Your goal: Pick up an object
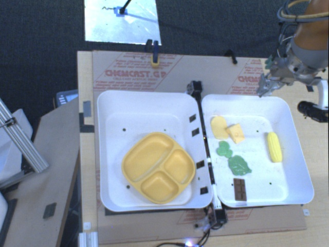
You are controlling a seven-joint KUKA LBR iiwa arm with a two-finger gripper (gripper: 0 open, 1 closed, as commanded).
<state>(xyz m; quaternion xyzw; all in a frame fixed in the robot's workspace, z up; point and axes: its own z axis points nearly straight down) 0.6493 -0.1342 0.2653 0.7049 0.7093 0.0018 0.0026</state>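
Hovering above the far rim of the right bin (295,138), the hand (267,88) sits at the end of the grey arm (308,40), which comes in from the right side. Whether it is wide or narrow cannot be told; it blurs against the cardboard sheet (133,72) under the bins. Nothing is visible in its grip.

Camera view, right bin: all loose pickable items lie here, apart from one another except where noted.
- pale yellow piece (219,127) and yellow cheese wedge (236,133), touching, near the bin's far left
- two green leafy pieces (234,159), close together at centre
- corn cob (274,146) lying lengthwise toward the right wall
- brown chocolate bar (240,189) near the front edge

Left bin (110,138): holds a yellow three-compartment tray (158,167), set at a slant, its compartments bare.

Judgement: the hand stands high and behind the bin, probably so the items remain unobstructed to the camera before a descent. The corn cob, lying alone with room around it, looks the easiest target. No pick made yet.
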